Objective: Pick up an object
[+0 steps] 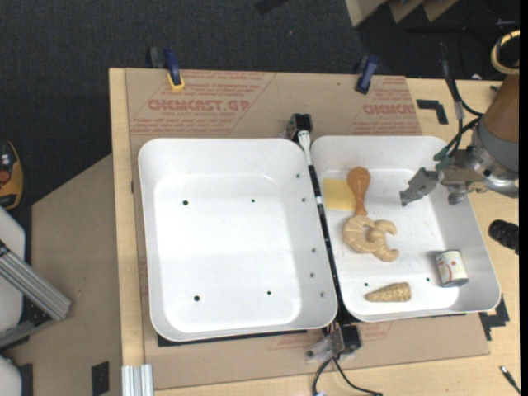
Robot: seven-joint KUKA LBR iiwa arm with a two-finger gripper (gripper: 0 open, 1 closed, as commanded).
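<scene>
While the gripper (415, 190) hangs over the right bin (483, 258) with its fingers' state impossible to tell, the approach is in hand; the croissant (370, 238) lies mid-bin beside the drumstick (358, 188), needing a descent leftward.
</scene>
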